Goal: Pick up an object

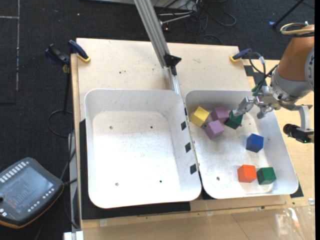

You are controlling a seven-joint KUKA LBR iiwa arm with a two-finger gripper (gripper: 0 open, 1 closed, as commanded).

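White plastic forms the two shallow bins on the pale bench [130, 59]; the left bin [100, 104] and the right bin [285, 154] sit side by side, their inner rims touching along the middle. Blocks lie scattered in the right bin: a yellow block [200, 116] near the upper left corner; a purple block [219, 114] just beside it to the right; a second purple block [215, 129] just below and between those two, touching or nearly touching them; a dark green block [233, 120] just right of the upper purple one; a blue block [254, 143] apart from the cluster, toward the bin's right wall; an orange block [246, 173] and a green block [266, 175] side by side near the bin's lower right corner, close enough that they may touch.

The grey arm [295, 69] with its orange band reaches in from the right, over the upper right part of the right bin; the gripper [242, 109] points down and to the left, its tip right at the dark green block; the block appears pinched at the fingertips and tilted, though the view is too small to be sure of the grip, and whether it is lifted off the bin floor cannot be told.

Blue-and-yellow clamps [80, 51] hold the bench's far corners; a metal pole [152, 26] slants up from between the bins; a grey handheld controller [25, 189] rests on the dark floor at lower left.
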